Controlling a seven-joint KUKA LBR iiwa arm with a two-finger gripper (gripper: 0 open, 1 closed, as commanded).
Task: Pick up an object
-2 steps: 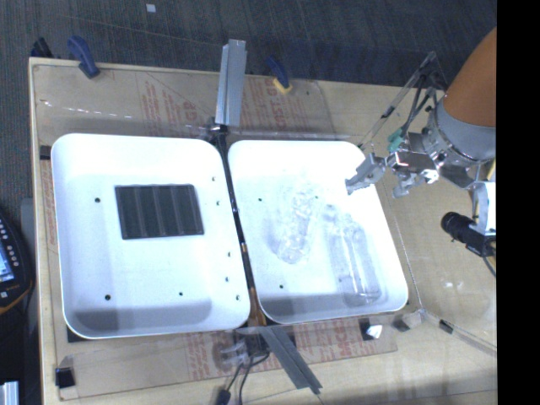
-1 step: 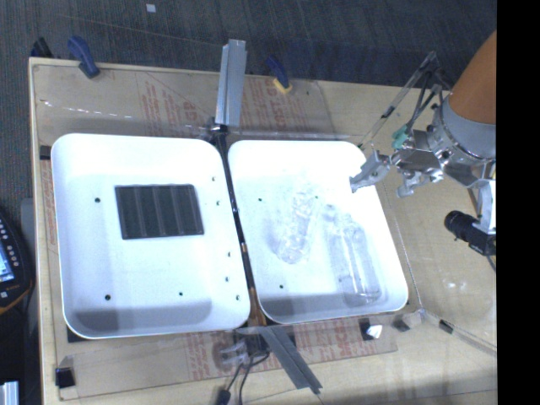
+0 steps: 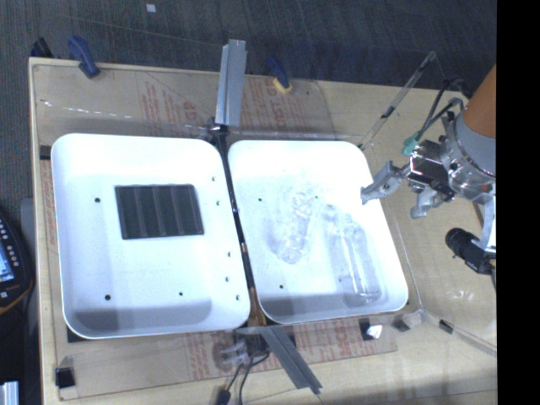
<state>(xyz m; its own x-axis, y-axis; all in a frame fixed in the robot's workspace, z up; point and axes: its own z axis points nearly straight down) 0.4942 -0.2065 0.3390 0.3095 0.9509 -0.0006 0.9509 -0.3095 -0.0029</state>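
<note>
Red letters run in slanted rows on the clear sheet [image 3: 152, 99] at twelve o'clock, but they are too small to read.

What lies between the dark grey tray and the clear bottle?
In the camera view, between the dark grey tray and clear bottle: both bins' touching walls and a crumpled clear plastic object.

The arm [image 3: 472, 133] is grey, with an orange band [image 3: 483, 99] above the wrist. Below the band sits a pale grey ring, then a cluster of silver metal brackets with dark fittings. A small teal part marks one side. Thin dark cables loop along it. The gripper [image 3: 396, 194] ends in two grey metal fingers [image 3: 377, 189].
</note>
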